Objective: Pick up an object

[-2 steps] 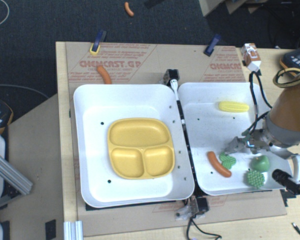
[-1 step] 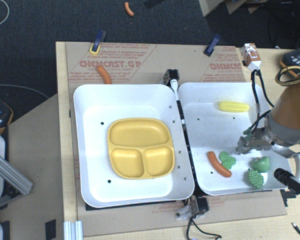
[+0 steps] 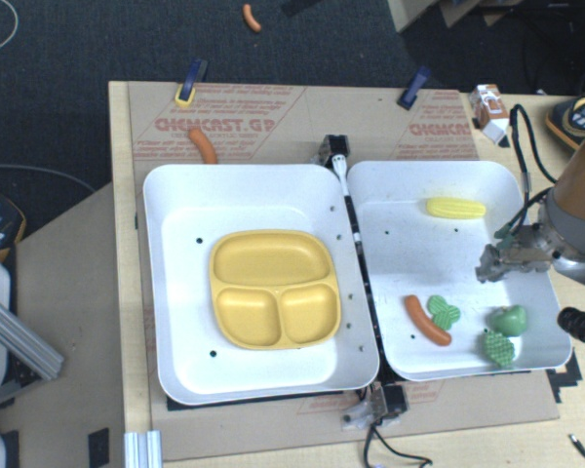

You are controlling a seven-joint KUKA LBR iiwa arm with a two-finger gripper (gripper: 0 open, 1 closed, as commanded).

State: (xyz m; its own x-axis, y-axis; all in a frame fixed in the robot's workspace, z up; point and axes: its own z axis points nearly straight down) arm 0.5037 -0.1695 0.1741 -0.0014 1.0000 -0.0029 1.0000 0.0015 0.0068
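The right bin point(image 3: 448, 188) serves as the landmark. A yellow corn cob point(image 3: 455, 208) lies near its far wall, long axis running left to right. A sausage point(image 3: 427, 320) lies near the front wall, slanting from far-left to near-right, with a small green vegetable point(image 3: 444, 312) touching its right side. Two more green pieces point(image 3: 504, 332) sit in the front right corner. The gripper point(image 3: 494, 261) hangs over the bin's right side, above those pieces; whether it is open cannot be told, and nothing shows in its grasp.

The left bin point(image 3: 175, 261) holds a yellow divided plate point(image 3: 273, 289).
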